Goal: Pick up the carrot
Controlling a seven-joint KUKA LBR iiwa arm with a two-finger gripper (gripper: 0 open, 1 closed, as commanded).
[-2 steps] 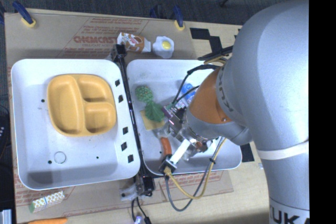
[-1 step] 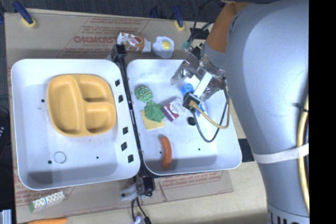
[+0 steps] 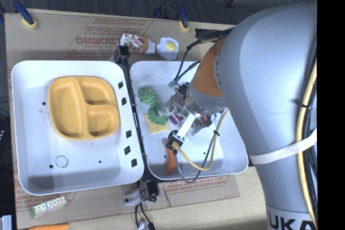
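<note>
Camera view: you are looking down at a slant on two white bins on the counter, with the arm (image 3: 269, 89) reaching in from the right over the right bin (image 3: 232, 137).
Carrot: the carrot (image 3: 171, 162) lies in the right bin, close to its near wall and near the divider between the bins. You see it as a short orange piece, partly covered by the robot's own hardware.
Gripper: the gripper (image 3: 178, 110) sits low over the middle of the right bin, farther from you than the carrot and not on it.
Grip state: you cannot tell from this angle whether it is open or closed; nothing is seen held.
Neighbours: a green broccoli piece (image 3: 147, 96) and a yellow slice (image 3: 156, 125) lie just beside the gripper, between it and the divider.
Left bin: the left bin (image 3: 27, 132) holds a yellow divided tray (image 3: 83, 106), well apart from the work.
Step in hand: judge this as the approach, with the carrot not yet grasped.
Next move: you would want the gripper brought toward the near wall, centred over the carrot and turned across its narrow width, then lowered. Watch for the wall crowding one side.
</note>
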